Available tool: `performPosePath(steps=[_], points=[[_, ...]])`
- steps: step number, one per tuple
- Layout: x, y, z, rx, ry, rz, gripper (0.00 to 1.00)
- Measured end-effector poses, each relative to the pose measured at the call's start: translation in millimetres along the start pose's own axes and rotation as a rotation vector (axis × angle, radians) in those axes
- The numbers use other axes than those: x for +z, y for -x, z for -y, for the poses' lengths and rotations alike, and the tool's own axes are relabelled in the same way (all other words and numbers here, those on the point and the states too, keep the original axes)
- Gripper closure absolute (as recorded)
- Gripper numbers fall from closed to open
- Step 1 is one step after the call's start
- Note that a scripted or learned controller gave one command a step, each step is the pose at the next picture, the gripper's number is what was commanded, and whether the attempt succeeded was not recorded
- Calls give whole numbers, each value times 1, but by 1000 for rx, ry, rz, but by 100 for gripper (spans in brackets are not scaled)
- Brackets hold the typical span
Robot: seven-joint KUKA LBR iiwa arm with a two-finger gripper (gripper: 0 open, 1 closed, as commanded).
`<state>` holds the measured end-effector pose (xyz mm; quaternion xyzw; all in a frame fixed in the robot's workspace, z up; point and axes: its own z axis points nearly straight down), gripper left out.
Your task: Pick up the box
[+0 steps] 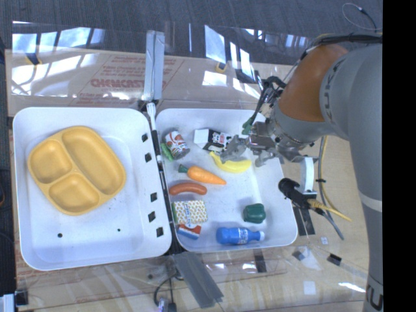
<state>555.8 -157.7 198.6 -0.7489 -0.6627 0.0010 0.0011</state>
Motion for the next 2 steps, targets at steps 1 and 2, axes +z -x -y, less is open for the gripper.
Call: performPosePath(steps=[1,2], points=[[71,-61,57,-87,-3,-1,0],[61,-60,56,-91,-5,0,100]])
